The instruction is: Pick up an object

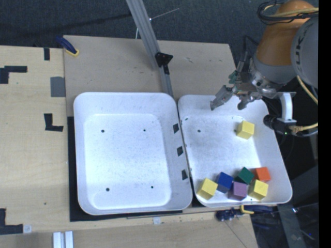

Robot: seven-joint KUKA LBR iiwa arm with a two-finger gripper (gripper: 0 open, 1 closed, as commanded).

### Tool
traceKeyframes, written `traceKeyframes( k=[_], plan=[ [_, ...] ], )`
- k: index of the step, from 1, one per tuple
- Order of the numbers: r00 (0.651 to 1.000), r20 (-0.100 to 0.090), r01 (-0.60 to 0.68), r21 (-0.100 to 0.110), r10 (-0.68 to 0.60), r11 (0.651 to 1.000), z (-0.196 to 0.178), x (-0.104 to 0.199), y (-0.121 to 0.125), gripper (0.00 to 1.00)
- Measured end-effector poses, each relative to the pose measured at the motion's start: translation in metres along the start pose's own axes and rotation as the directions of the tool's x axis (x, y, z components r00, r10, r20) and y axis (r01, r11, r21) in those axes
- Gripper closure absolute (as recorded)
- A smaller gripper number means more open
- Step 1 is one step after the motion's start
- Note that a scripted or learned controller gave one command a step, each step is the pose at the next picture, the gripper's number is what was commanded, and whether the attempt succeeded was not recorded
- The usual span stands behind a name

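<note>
My gripper (228,104) hangs over the far edge of the right bin (207,149), its two fingers spread open with nothing between them. A yellow cube (245,129) lies alone in that bin, a little below and to the right of the fingers. Along the bin's near edge sits a cluster of cubes: yellow (207,188), blue (224,181), purple (239,190), green (245,175), orange (262,174) and another yellow (259,189).
The left bin (124,154) lies beside the right one. A slanted metal bar (147,30) crosses the bench behind the bins. The arm's orange band (282,32) and a cable (289,128) stand at the right bin's far right side.
</note>
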State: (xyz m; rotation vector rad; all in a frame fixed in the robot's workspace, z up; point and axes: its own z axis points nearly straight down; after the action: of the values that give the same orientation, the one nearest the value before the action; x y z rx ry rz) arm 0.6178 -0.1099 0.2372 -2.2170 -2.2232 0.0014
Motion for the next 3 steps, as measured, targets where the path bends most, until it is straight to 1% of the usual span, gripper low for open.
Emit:
traceKeyframes(
  k=[1,2,3],
  plan=[
    [1.000,0.000,0.000,0.000,0.000,1.000,0.000,0.000,0.000,0.00],
    [1.000,0.001,-0.002,0.004,0.002,1.000,0.047,0.006,-0.006,0.00],
    [1.000,0.001,-0.002,0.006,0.002,1.000,0.104,-0.001,-0.001,0.00]
  ],
)
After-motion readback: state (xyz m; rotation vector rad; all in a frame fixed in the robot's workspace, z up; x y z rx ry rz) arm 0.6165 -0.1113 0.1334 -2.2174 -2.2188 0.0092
